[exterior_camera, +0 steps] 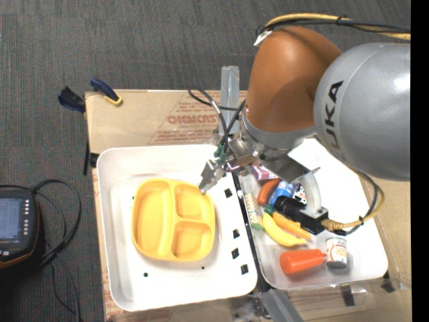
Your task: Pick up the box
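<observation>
A small purple-and-white box [264, 174] lies at the far left of the right bin [373, 260], partly hidden under the arm's wrist. My gripper [208, 180] hangs over the left bin [115, 247], at the upper right corner of a yellow divided plate [173, 220]. It points down and to the left, and nothing shows in it. The box is to the gripper's right, across the bins' shared wall.
In the right bin lie a yellow banana [278, 231], an orange carrot-shaped toy [301, 261], a small can [337, 252], and a blue item [283, 190] beside an orange-red one [268, 191]. A cardboard sheet [154, 119] lies behind the bins.
</observation>
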Controlling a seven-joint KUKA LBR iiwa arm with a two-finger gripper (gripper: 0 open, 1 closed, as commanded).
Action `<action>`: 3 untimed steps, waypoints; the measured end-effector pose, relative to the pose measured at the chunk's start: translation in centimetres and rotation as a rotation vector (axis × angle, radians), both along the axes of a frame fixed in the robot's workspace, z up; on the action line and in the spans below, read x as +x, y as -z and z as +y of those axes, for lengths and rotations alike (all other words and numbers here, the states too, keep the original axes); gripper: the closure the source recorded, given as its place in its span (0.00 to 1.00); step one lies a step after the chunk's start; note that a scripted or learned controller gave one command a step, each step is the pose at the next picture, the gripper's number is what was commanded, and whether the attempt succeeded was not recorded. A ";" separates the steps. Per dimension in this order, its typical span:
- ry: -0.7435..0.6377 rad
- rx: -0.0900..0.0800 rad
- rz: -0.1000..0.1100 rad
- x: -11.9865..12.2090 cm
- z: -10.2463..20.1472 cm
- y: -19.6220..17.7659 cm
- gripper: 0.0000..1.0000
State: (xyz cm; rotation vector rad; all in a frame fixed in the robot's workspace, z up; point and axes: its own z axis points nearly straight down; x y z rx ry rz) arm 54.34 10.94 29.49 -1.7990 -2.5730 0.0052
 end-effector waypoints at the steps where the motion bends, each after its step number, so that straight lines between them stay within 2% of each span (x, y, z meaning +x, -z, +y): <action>1: -0.030 0.000 0.005 -1.5 2.6 12.0 0.00; 2: -0.300 0.003 -0.002 -0.6 6.0 20.7 0.00; 3: -0.238 0.002 0.001 -6.8 -3.4 10.8 0.00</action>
